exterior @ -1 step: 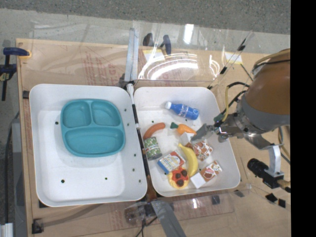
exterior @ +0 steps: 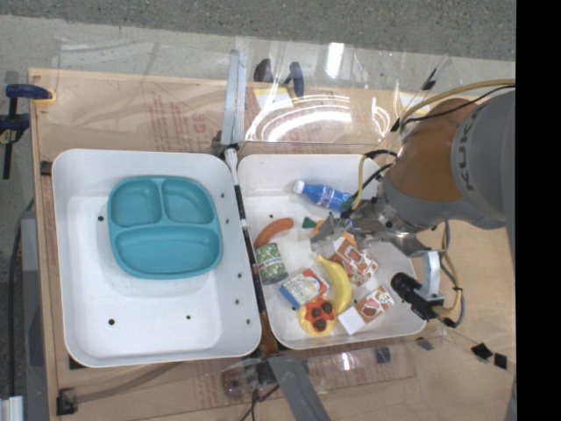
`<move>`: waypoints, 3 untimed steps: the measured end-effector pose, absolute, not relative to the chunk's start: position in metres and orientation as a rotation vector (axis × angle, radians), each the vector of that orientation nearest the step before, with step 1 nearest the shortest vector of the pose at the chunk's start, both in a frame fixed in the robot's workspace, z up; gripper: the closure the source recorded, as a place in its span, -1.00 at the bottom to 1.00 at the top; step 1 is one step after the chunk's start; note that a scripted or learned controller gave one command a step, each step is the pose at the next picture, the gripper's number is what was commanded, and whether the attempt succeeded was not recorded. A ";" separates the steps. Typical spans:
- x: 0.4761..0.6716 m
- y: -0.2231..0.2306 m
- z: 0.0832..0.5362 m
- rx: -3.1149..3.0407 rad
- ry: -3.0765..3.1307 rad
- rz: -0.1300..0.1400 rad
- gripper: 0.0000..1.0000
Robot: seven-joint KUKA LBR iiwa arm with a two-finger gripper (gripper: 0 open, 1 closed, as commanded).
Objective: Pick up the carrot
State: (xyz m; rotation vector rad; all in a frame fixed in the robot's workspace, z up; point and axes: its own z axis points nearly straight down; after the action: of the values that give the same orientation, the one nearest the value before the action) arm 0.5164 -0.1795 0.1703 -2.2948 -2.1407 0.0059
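The carrot (exterior: 312, 224) lies in the right bin (exterior: 263, 172); its green top pokes out to the left and a bit of orange body shows under the gripper. My gripper (exterior: 337, 229) is down low right over the carrot's orange part, just below the blue bottle (exterior: 321, 195). The wrist hides most of the carrot, and whether it is held cannot be seen.
An orange-red sausage (exterior: 273, 230) and a green can (exterior: 270, 262) lie left of the gripper. A banana (exterior: 338, 281), small cartons (exterior: 303, 287) and other toy food crowd the bin's front. The left bin (exterior: 79, 323) holds a teal divided plate (exterior: 165, 225).
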 end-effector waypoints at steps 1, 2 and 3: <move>0.560 -0.209 0.105 -2.194 -2.254 0.000 -1.00; 0.602 -0.181 0.088 -2.057 -2.376 0.001 -1.00; 0.603 -0.183 0.099 -2.057 -2.377 0.002 1.00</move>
State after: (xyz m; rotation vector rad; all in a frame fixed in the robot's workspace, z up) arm 0.6025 -0.1831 0.0992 -2.0567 -2.3775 0.0021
